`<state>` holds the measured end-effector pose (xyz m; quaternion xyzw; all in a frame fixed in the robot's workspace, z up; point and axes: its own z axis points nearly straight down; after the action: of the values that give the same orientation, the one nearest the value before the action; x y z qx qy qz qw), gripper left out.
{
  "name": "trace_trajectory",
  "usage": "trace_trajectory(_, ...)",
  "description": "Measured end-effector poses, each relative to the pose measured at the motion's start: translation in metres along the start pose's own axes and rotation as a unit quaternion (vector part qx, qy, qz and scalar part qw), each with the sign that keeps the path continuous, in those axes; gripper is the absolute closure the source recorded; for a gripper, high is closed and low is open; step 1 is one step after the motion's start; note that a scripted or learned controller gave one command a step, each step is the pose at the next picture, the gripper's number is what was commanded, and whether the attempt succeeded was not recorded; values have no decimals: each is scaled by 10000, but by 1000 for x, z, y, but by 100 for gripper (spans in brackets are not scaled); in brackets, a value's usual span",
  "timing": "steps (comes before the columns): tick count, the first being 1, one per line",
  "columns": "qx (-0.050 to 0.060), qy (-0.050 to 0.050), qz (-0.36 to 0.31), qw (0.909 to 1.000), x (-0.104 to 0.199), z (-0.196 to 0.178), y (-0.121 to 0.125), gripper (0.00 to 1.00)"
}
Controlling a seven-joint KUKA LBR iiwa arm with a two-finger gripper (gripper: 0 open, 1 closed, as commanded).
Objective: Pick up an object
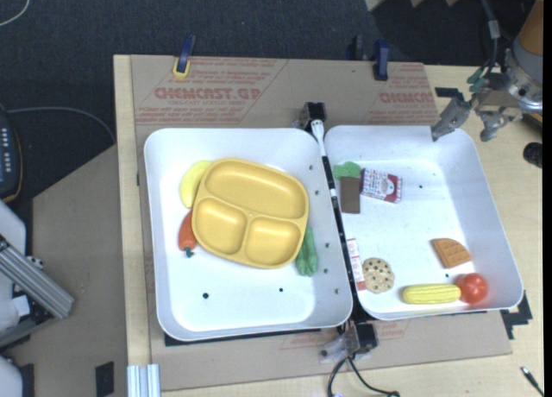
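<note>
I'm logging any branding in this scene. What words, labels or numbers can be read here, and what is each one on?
"CHEMCAST GP", red print on the brown board behind the left bin; a smaller line beneath it is too blurred to read.
The same red print, partly cut off, on the board behind the right bin.
The red and white packet in the right bin: print too small to read.

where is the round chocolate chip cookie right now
The round chocolate chip cookie lies in the right white bin, near its front left corner, just left of the yellow corn cob.
</note>
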<state>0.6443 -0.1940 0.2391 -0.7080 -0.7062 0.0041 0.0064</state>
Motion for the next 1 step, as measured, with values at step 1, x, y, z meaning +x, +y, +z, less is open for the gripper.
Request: trace_trajectory(1, -73, -16, -15, 10000, 1, -9, 2, 0)
